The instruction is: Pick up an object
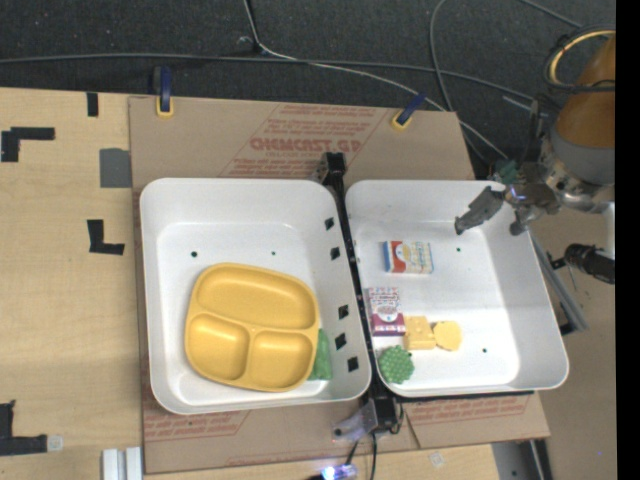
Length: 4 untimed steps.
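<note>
Gripper (497, 212) spread open and holding nothing over the right bin's (520, 298) far right corner, small carton (407, 257) mid-bin.

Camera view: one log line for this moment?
gripper: open, above right bin far edge, holding nothing | right bin: small box, yellow pieces | left bin: yellow tray

My arm (585, 118) is grey metal with an orange band above the wrist, ringed by a looped yellow cable. My gripper (497, 216) ends in two dark fingers (478, 211), beneath a small hub showing spots of blue and red.
</note>
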Tool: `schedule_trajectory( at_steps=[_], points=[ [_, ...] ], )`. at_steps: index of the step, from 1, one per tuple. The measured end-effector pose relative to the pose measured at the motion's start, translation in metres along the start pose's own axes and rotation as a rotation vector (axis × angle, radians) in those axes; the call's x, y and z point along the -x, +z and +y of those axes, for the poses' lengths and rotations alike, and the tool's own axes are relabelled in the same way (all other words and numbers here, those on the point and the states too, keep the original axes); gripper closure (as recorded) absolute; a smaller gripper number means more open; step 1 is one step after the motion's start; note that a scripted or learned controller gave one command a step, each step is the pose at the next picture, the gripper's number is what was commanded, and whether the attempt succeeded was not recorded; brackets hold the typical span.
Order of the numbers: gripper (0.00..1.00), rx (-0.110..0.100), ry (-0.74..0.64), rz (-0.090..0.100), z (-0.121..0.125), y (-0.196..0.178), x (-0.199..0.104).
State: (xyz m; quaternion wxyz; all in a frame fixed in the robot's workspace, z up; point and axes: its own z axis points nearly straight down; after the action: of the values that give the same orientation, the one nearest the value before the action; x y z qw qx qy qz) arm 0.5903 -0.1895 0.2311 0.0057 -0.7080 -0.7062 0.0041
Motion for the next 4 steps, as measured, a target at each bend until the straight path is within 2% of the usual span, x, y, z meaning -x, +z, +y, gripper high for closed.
schedule_trajectory(
  at_steps=[1, 3, 4],
  points=[
    [0.00, 0.013, -0.004, -0.003, 0.003, -0.008, -0.001],
    [0.00, 0.007, -0.004, -0.002, 0.005, 0.119, -0.001],
    [0.00, 0.016, -0.004, -0.003, 0.007, 0.143, -0.001]
  ],
)
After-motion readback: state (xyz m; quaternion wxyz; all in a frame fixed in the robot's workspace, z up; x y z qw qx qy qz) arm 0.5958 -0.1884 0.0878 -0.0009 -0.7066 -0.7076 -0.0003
